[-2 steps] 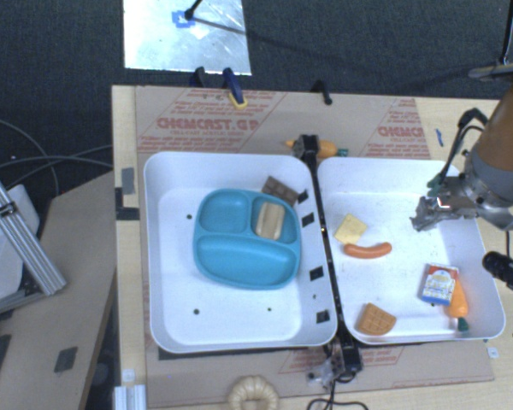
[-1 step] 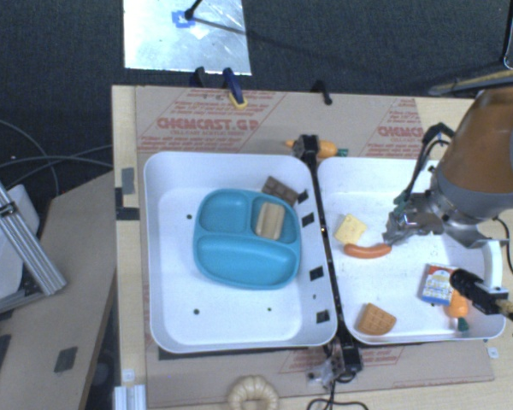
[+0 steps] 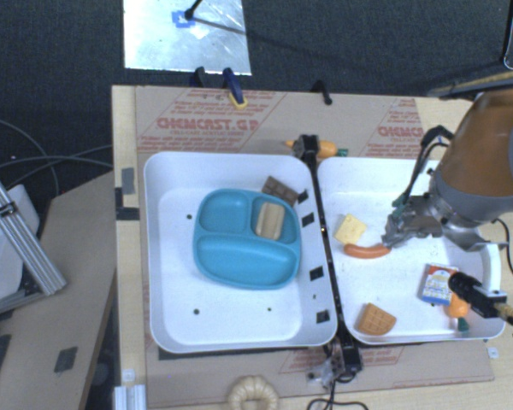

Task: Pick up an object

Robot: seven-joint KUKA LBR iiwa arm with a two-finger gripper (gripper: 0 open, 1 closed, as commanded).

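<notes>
the gripper (image 3: 399,232) sits low over the end of the toy sausage (image 3: 367,250) in the right bin (image 3: 410,171); can't tell its state. the round sausage could roll away.

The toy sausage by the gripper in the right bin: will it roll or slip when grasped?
The sausage looks round, thin and slightly curved, so it would probably roll or pivot if nudged. Its glossy skin suggests slippery plastic. It likely weighs little. The gripper sits at its right end.

Grey rounded robot arm (image 3: 487,190) with broad orange band above wrist, thin black cable looping alongside, dark metal gripper (image 3: 399,229).
</notes>
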